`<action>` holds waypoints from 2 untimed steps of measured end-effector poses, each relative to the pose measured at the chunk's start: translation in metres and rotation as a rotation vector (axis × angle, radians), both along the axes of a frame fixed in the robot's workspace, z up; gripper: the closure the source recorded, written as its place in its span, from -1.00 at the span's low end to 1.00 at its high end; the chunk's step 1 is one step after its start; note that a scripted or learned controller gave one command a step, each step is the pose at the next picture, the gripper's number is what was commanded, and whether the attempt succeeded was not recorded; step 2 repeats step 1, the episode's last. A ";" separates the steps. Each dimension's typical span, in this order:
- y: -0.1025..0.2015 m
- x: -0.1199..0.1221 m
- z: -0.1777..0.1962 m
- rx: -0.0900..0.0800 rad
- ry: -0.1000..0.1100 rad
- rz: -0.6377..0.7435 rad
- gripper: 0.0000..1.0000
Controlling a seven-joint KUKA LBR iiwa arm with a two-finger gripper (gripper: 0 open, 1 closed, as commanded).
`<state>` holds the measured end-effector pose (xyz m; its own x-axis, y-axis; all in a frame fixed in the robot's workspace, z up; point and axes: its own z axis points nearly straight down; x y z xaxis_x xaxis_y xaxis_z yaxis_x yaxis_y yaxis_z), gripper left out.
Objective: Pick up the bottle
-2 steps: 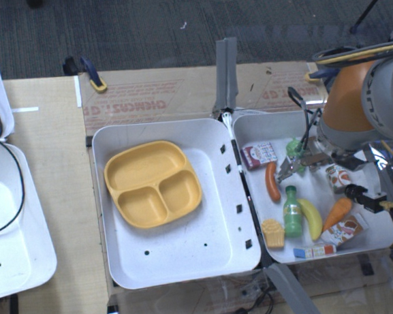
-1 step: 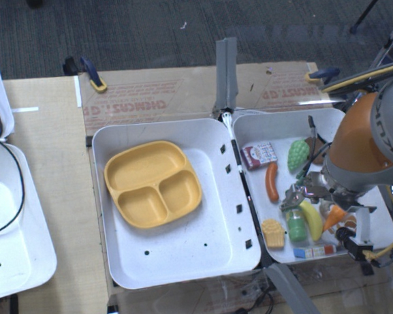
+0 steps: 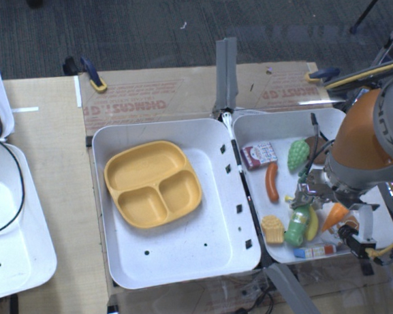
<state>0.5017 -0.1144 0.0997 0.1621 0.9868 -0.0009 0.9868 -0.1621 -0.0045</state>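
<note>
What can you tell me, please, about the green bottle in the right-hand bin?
The green plastic-looking bottle lies in the right white bin, near its front edge, its length running roughly front to back. Its upper end sits under the end effector, so any cap is hidden. A yellow banana lies against its right side, a yellow corn cob to its left. Whether it is gripped is unclear.

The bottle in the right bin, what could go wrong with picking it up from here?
1. Crowding: the green bottle lies against a banana with a corn cob close by, so the gripper may nudge or grab a neighbour instead.
2. Slip: the bottle lies on its side and looks rounded, so it could roll or squirt out as the fingers close.
</note>
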 end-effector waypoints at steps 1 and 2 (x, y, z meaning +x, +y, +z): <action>0.066 0.021 0.091 -0.001 -0.002 0.029 1.00; 0.066 0.021 0.091 -0.001 -0.002 0.029 1.00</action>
